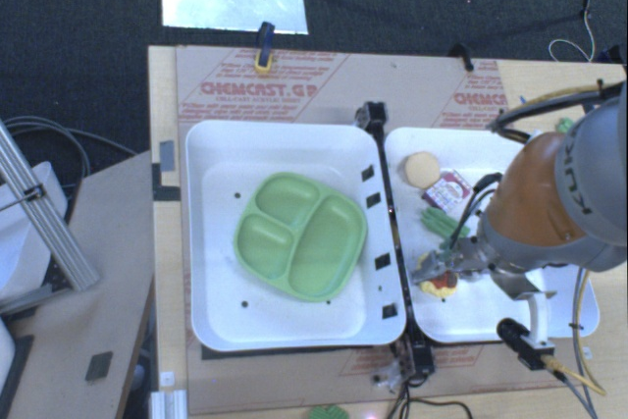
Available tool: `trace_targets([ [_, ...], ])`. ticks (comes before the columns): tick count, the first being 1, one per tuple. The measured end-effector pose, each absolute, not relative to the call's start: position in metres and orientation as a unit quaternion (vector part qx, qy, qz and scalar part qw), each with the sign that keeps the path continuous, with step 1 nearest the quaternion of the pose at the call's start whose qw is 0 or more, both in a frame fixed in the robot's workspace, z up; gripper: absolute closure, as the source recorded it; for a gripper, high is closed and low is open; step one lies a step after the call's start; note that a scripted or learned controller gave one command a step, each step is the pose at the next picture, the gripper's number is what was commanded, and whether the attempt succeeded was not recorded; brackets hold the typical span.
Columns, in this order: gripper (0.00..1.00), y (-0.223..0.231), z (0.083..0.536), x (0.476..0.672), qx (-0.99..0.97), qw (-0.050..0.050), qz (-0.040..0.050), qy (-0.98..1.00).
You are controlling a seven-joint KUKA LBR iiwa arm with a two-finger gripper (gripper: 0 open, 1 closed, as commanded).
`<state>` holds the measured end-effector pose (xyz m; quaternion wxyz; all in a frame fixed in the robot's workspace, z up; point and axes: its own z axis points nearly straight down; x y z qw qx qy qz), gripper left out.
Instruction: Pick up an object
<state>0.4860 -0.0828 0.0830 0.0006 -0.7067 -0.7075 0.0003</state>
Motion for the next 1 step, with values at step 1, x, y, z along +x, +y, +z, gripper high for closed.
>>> trace_targets([
  [1,1.00,-0.0834,0.0951,0.4877,-0.707,-0.001,-0.0011,-0.707],
])
